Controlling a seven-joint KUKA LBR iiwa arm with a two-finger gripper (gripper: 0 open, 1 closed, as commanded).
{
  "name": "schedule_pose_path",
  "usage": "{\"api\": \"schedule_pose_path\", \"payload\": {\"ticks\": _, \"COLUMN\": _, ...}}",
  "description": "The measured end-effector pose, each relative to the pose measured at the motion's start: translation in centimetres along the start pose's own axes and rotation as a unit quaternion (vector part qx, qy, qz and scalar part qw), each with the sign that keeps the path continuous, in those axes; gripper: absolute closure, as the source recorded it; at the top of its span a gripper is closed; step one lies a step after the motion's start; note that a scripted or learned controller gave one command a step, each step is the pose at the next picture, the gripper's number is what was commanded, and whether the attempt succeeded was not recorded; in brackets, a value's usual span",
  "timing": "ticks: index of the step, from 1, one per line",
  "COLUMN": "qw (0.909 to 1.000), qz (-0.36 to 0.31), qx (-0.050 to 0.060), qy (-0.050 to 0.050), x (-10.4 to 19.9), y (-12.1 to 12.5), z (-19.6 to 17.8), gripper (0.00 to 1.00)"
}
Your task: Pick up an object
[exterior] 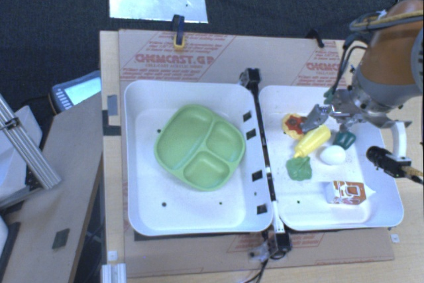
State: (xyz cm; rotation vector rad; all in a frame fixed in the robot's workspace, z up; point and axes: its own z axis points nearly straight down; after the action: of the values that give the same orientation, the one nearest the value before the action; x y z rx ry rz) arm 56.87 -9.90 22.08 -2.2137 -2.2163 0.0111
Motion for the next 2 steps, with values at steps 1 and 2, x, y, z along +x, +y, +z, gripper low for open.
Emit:
{"api": "schedule_pose_path", "payload": {"ticks": 1, "qw": 1.0000, "qz": -0.001, "qx": -0.006, "qy": -0.001, "x": 0.0, "y": 0.3, "z": -0.7, "gripper": 0.00}}
{"api": "schedule_pose_path", "payload": {"ticks": 2, "qw": 1.0000, "qz": 0.000, "qx": -0.005, "qy": -0.001, "x": -0.1, "y": 0.5, "z": 3.5, "gripper": 0.00}}
